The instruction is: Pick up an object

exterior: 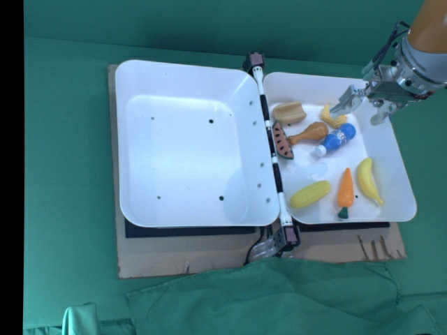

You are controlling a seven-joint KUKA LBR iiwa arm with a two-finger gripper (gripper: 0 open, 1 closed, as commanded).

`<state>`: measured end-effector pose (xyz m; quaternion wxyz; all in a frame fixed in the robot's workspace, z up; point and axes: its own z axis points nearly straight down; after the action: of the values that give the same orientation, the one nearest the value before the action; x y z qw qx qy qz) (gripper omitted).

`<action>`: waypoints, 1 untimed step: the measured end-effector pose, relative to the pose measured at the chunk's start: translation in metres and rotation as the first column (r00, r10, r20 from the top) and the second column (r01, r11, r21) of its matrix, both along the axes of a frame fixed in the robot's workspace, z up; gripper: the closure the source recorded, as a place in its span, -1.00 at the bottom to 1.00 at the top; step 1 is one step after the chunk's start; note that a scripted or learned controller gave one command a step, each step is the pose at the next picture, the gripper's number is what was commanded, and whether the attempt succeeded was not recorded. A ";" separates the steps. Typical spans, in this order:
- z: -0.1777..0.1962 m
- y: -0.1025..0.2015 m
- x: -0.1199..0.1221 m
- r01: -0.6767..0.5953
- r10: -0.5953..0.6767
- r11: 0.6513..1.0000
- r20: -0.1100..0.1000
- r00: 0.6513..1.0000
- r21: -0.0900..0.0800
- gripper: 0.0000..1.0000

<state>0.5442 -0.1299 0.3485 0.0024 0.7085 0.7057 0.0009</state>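
Pincer (368,103) with fingers apart, holding nothing, above the right bin (399,160) near the blue bottle (336,139); closely packed toys risk a glancing, failed grasp.

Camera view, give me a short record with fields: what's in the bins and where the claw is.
right bin: bread roll, drumstick, watermelon slice, blue bottle, corn, carrot, banana, small yellow piece
left bin: white, beside the right bin
claw: open, above right bin's far right corner, holding nothing
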 end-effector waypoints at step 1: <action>0.000 0.000 0.000 0.000 0.000 1.000 0.000 1.000 0.000 -1.00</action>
<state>0.5442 -0.1299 0.3485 0.0024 0.7085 0.7057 0.0009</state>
